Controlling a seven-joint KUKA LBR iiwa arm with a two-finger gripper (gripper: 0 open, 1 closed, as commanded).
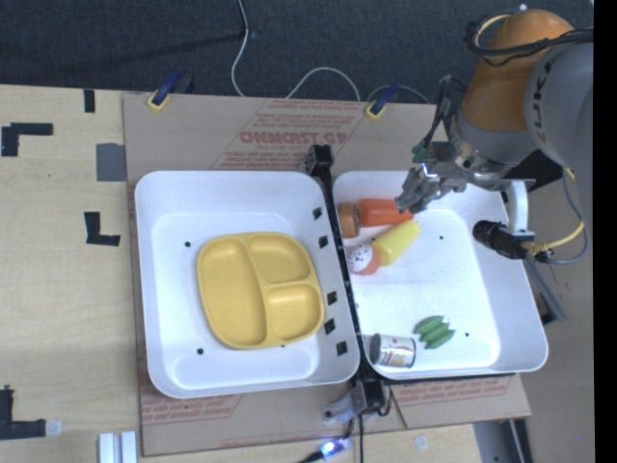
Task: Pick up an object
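left bin (164,258): white, with small black dots on its floor
right bin (501,307): white, likewise dotted black
divided plate (258,288): mustard yellow, plain
carrot-like toy (381,211): orange, with a brown end
squeeze bottle (396,242): yellow
small round toy (362,258): white and red-orange
pea pod (434,331): green
can (392,352): silver, with a red-and-dark label
cardboard sheet (280,133): tan, printed with red lettering
clips (166,91): blue and yellow
bench (58,287): pale wood, with black tape marks
arm (511,75): grey, with an orange band
cable (241,27): white
floor (116,17): dark blue-grey
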